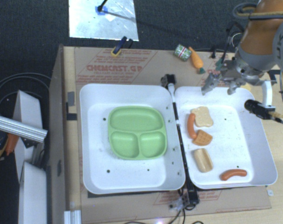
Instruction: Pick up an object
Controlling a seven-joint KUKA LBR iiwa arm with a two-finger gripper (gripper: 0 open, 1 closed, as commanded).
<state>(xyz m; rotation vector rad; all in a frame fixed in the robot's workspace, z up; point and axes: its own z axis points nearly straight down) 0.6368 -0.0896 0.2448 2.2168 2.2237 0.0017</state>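
Cardboard covers the bench under two shallow white bins that stand side by side. Left bin holds a green divided plate. Right bin holds toy food: a slice of bread, a sausage just beside it on the left, a waffle piece below them, a bread roll lower still, and one more sausage lying alone near the front edge.

The gripper hangs over the far rim of the right bin, its two fingers spread apart with nothing between them. It is well apart from all the food.

To do the pick well, I judge that the lone sausage at the front is the easiest target, because nothing touches it. The fingers should come down with one on each long side of it, so they close across its narrow width. The bread, the first sausage and the waffle lie very close together, and a grasp there could push a neighbour or catch two things.
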